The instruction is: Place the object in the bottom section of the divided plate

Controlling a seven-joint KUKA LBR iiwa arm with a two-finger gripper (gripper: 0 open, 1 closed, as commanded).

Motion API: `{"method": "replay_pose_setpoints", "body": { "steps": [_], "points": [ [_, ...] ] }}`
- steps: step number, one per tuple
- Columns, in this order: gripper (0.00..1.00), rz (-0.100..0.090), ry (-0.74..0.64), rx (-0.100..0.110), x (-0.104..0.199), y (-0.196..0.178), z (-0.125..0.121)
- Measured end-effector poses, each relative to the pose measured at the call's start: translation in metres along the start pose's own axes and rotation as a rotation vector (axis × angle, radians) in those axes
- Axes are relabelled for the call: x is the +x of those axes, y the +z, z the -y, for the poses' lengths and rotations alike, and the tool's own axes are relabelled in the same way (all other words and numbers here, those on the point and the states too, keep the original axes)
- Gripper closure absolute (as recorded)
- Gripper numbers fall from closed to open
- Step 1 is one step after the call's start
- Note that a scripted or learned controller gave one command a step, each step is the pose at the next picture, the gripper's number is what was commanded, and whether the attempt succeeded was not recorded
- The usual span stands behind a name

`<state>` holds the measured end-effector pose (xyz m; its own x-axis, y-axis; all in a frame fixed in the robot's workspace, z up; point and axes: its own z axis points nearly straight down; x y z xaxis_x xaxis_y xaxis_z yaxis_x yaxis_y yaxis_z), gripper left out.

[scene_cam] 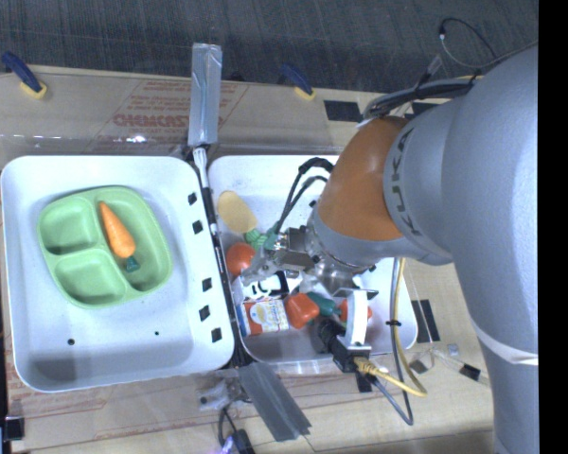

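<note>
Nearest to us looms the grey arm, reaching in from the right with its orange band over the right bin, and we see it bent down so that the wrist and its cables cover much of that bin's middle. We make out the gripper low among the clutter there, but we cannot tell how it is set or whether anything is in it, since the wrist hides it. Around it in the right bin we see a pale yellow rounded piece near the dividing wall, a red-orange round item just below that, a small carton with an orange label toward the near wall, and a red piece beside the carton. In the left bin we see the green divided plate, and a toy carrot lies slantwise in its long right-hand section, green tip toward us, well apart from the arm.
</note>
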<state>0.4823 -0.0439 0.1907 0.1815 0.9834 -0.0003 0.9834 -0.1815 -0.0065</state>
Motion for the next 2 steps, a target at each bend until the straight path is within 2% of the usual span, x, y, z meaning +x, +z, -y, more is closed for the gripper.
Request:
{"method": "replay_pose_setpoints", "body": {
  "steps": [1, 2],
  "points": [
    [0.0, -0.002, 0.398, -0.004, -0.084, -0.107, -0.014],
    [0.0, -0.002, 0.687, -0.003, -0.142, -0.187, -0.045]
  ]
}}
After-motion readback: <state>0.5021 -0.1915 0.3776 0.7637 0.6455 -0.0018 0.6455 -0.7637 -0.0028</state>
